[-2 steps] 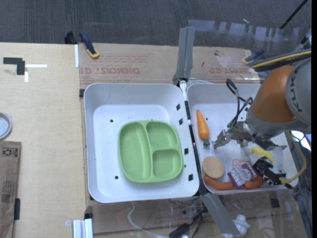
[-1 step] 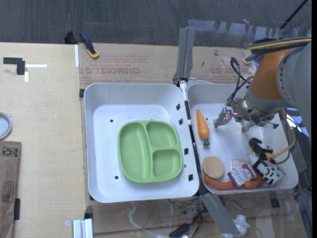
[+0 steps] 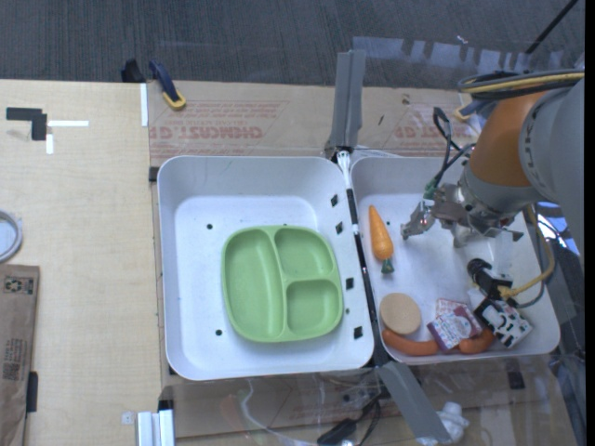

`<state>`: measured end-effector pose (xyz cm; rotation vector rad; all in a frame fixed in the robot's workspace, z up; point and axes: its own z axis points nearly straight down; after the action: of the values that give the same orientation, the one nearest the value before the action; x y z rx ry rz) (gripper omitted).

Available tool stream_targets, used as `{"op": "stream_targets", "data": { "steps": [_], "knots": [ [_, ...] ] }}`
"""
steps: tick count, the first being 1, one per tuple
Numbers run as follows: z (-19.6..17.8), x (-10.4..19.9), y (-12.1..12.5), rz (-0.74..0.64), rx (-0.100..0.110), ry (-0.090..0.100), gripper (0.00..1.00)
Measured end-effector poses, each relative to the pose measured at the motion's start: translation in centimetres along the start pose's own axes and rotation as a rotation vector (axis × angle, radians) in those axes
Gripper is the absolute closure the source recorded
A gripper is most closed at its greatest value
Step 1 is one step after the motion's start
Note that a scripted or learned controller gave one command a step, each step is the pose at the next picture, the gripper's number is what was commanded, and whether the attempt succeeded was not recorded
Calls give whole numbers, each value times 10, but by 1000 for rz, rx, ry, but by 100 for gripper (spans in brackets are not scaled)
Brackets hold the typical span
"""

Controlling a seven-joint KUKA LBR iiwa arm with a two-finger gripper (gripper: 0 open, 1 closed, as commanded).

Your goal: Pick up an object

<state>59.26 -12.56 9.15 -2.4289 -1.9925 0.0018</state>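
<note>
Orange carrot [image 3: 379,233] lay at right bin's [image 3: 548,328] left wall, near tool [image 3: 437,223], hovering open and empty. Best approached from above, straddling carrot across its width, clear of wall, closing gently

Legible markings are few. The cardboard sheet [image 3: 244,119] behind the two bins carries red print reading "CHEMCAST GP", upside down from this viewpoint (the last letters are partly cut off at the left end of the line, so the reading is tentative). The brown paper bag [image 3: 17,323] at the left edge of the bench bears a dark recycling symbol, with smaller print below it too fine to read. The small pink packet [image 3: 453,324] in the right bin shows printing, but none can be made out.
</note>
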Motion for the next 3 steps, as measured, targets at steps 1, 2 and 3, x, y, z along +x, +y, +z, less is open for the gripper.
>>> {"op": "stream_targets", "data": {
  "steps": [1, 2, 3],
  "knots": [
    [0, 0, 0, 0, 0, 0, 0],
    [0, 0, 0, 0, 0, 0, 0],
    [0, 0, 0, 0, 0, 0, 0]
  ]
}}
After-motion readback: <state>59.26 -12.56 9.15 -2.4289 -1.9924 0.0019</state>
